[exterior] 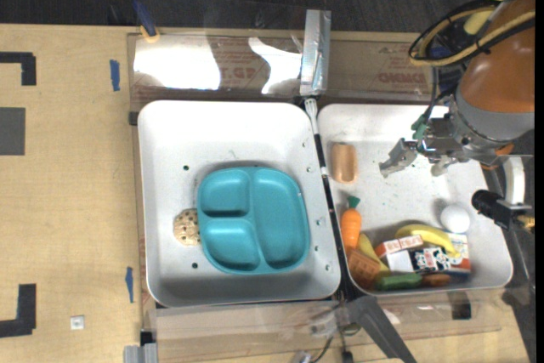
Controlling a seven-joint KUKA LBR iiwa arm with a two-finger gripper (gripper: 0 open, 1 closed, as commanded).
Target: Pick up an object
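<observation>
My gripper [413, 165] hangs over the upper middle of the right bin [382, 119], below the orange wrist band. Its fingers [393, 159] are spread open and nothing sits between them. A tan bread roll [342, 161] lies to its left by the bin's left wall. Below that lies a carrot [351, 226]. Along the bin's front lie a yellow banana [422, 233], a small printed carton [422, 255] and other toy food, and a white egg [456, 218] rests at the right.
The left bin [170, 140] holds a teal divided plate [252, 218] with a speckled cookie [185, 226] against its left side. A clear plastic sheet [221, 55] and a metal strip stand behind the bins. Yellow and black cables [459, 30] loop above the arm.
</observation>
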